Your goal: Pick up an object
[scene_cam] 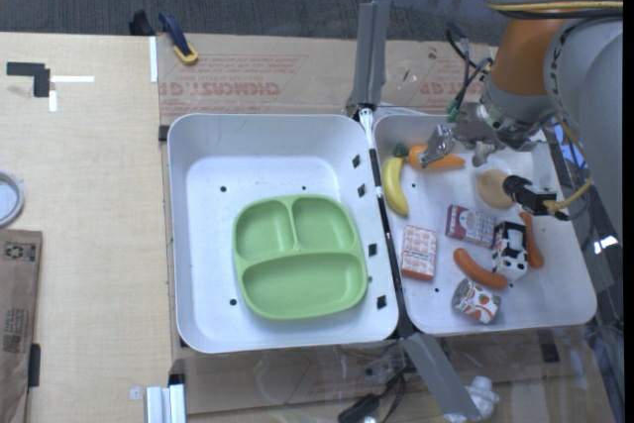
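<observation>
While the grey arm (584,64) reaches in from three o'clock, its gripper (459,136) hangs low over the twelve o'clock end of the right bin (570,307), close to the far wall. Whether the gripper is open or closed cannot be told from this slant, and nothing can be seen in its hold. An orange carrot (442,160) lies just at the gripper's seven o'clock, very near or touching it; which one cannot be told.

The other loose objects all lie in the right bin. A yellow banana (395,185) lies along the bin's nine o'clock wall, at the carrot's eight o'clock. A tan round piece (492,187) sits at the gripper's five o'clock. Near the bin's middle are a small red-and-white box (468,225) and, at its eight o'clock, a pink carton (418,253). A black-and-white cow toy (510,249) stands at the box's four o'clock, with a red sausage (478,267) just beside it toward seven o'clock. A printed cup (475,301) lies toward the bin's six o'clock edge.

The left bin (198,213) holds a green divided plate (298,256), set slightly toward that bin's five o'clock.
</observation>
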### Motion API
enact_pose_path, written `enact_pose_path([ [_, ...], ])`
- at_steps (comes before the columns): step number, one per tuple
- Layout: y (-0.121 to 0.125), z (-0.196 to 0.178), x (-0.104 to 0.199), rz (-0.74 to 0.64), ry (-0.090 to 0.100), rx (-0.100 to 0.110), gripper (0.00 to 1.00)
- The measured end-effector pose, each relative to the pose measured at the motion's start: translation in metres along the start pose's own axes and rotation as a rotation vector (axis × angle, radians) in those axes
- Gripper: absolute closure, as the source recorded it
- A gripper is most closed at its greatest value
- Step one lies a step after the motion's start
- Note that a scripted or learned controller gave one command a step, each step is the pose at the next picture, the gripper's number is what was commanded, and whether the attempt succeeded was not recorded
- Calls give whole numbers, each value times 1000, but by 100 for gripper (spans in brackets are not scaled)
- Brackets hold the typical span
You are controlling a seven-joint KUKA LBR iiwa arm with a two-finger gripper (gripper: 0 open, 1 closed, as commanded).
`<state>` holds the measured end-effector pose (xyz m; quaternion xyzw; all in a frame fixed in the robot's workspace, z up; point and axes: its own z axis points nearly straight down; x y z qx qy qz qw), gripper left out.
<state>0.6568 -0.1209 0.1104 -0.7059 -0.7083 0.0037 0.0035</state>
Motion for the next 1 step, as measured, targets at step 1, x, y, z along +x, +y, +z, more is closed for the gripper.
enact_pose_path([
  [1, -21, 19, 4, -17, -1, -9, 0],
])
